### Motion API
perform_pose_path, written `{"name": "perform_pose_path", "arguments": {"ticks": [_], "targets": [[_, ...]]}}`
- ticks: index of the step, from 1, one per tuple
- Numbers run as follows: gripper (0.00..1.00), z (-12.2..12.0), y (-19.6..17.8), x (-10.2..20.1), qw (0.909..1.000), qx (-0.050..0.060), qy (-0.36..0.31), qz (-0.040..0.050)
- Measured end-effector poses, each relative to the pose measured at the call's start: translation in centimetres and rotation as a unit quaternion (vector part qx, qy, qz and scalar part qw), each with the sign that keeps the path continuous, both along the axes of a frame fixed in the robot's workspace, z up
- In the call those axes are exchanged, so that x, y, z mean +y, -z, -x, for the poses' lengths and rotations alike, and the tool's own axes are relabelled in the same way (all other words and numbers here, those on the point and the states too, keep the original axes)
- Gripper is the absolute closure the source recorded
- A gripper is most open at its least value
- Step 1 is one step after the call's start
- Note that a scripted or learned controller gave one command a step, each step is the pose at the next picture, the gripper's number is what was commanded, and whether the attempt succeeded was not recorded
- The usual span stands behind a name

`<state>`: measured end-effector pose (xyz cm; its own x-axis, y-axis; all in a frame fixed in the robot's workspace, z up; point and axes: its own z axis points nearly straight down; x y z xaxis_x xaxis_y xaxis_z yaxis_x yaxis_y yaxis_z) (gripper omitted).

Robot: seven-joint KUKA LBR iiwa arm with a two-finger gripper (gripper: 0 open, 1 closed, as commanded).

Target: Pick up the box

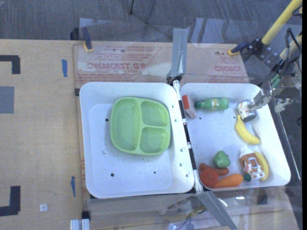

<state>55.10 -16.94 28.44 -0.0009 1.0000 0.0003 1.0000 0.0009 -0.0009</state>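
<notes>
An orange and white box lies near the front right corner of the right bin, with a small yellow item against its right side. A slimmer red and white box rests against the same bin's left wall near the back. My gripper hangs over the back right part of that bin, just above the top end of a banana. It is well behind the orange box and far to the right of the red box. Nothing shows between its fingers.
The right bin also holds a green bottle at the back, a green pepper, a tomato and a carrot at the front. A green divided plate sits in the left bin.
</notes>
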Motion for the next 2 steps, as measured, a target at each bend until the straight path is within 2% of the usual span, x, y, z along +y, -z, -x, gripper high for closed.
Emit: {"name": "perform_pose_path", "arguments": {"ticks": [1, 2], "targets": [[1.0, -0.1, -1.1, 0.0, 1.0, -0.002, 0.0, 0.0005], [1.0, -3.3, -14.1, 2.2, 0.9999, -0.002, 0.016, 0.0012]]}}
